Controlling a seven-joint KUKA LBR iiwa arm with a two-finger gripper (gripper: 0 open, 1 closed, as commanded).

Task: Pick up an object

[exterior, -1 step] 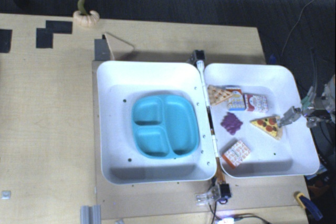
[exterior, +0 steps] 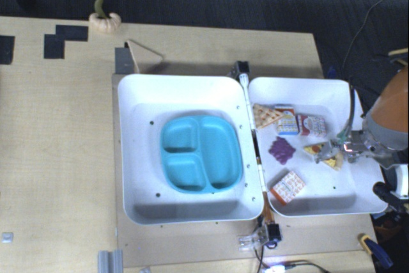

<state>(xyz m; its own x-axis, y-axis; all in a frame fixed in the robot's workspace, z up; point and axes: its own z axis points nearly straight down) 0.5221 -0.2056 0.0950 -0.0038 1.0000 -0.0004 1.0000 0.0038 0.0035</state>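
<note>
My gripper [exterior: 331, 154] reaches into the right bin [exterior: 337, 200] from the right and sits low at its right side. It is right on top of a small yellow object [exterior: 314, 151], which it partly hides; I cannot tell whether that object is between its tips. To the left lies a purple piece [exterior: 281, 149]. A checkered red-and-white box [exterior: 287, 187] lies toward the front. At the back of the bin are a waffle-patterned piece [exterior: 266, 115], a blue-and-white packet [exterior: 288, 122] and a red-and-white packet [exterior: 314, 126].
The left bin [exterior: 137, 137] holds a blue divided tray [exterior: 200, 151]. The arm's grey body and orange band [exterior: 391, 105] stand over the right bin's right rim. A divider bar [exterior: 250, 131] runs between the bins. A small toy [exterior: 103, 20] lies on the bench, far back left.
</note>
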